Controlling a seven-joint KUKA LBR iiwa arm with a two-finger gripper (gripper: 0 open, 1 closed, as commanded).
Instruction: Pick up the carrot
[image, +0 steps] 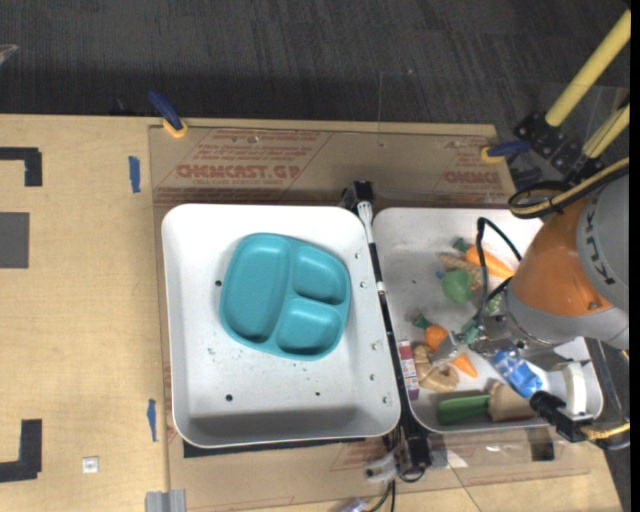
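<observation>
- The carrot (467, 367) lies in the right bin (400, 240), low and toward its middle, a small orange piece among other toy food. By my reading it is not yet lifted.
- A second orange piece (435, 336) sits just up-left of it; I judge the lower one the likelier target, but cannot be sure.
- My claw (478, 338) hangs just above and beside the carrot, tangled in cable; I cannot tell how it is set.
- Near it: a green pepper (457, 287), a green cylinder (462, 407), a blue bottle (519, 377).
- The left bin (190, 300) bears a teal tray (285, 295).
- Left to do: close on the carrot, raise it.
</observation>
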